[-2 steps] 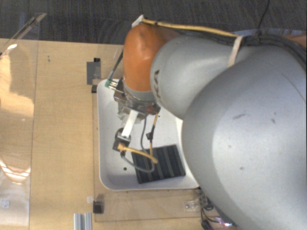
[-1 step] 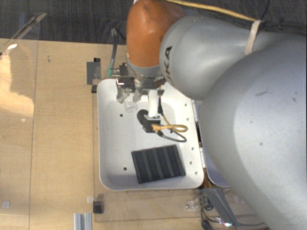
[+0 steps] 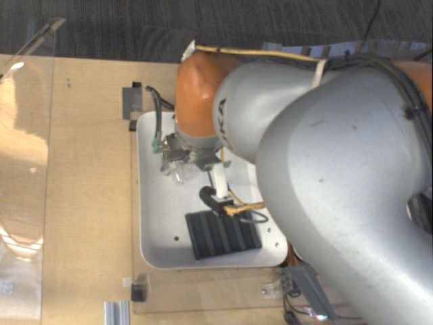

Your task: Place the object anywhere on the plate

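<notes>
Black against white: a flat, ribbed slab (image 3: 223, 234), taken here as the task's thing, lying at five o'clock in a shallow white bin (image 3: 154, 222) on a pale wooden surface (image 3: 81, 195). Judged stiff and fairly light, likely rubber or plastic, ridged on top. Probably not fragile, and probably grippy rather than slick. Best taken across its narrow width, near the middle, closing on the two long edges to avoid tipping. Given the low profile, expect to reach almost to the bin floor. Pincer (image 3: 177, 171) hanging at eleven o'clock from the slab, near it but apart, over bare bin floor, below the orange wrist band (image 3: 196, 93). Impossible to tell from this angle how far open. Nothing seen held, nothing seen touched.
</notes>
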